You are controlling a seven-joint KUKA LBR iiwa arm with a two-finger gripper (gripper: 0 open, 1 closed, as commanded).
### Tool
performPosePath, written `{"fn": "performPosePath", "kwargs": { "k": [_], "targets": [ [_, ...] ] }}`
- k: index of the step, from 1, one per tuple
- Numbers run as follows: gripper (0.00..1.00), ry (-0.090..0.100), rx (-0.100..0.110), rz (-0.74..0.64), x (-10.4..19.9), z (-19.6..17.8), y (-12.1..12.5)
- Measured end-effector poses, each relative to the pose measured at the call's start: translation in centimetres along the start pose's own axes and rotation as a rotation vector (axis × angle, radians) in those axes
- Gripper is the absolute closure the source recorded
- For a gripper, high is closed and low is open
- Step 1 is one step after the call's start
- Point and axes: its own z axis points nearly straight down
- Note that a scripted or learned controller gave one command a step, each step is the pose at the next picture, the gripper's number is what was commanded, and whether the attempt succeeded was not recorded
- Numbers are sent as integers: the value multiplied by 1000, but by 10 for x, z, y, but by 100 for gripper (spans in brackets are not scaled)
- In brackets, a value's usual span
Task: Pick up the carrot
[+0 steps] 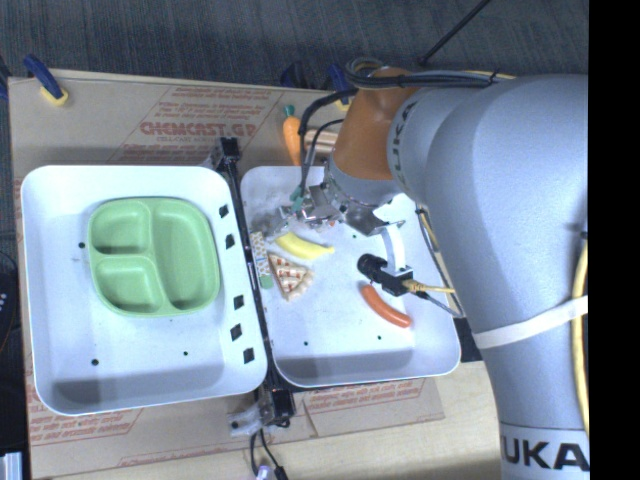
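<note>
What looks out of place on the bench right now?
The carrot lies outside both bins, on the cardboard just beyond the top rim of the right bin, beside the arm. The banana, hot dog and pizza slice sit inside that bin; the green plate sits in the left bin.

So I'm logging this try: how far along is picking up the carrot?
Done: nothing visible yet. The carrot lies on the cardboard just beyond the right bin's far rim. In hand: the end effector sits low inside that bin near the banana. Left: reaching, gripping and lifting the carrot.
</note>
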Motion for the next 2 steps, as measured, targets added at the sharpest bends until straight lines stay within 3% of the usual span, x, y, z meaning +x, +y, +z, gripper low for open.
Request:
{"fn": "performPosePath", "kwargs": {
  "k": [1, 2],
  "targets": [
    [0, 0, 2, -20, -58, -7, 15],
    [100, 0, 3, -24, -57, -17, 16]
  ]
}}
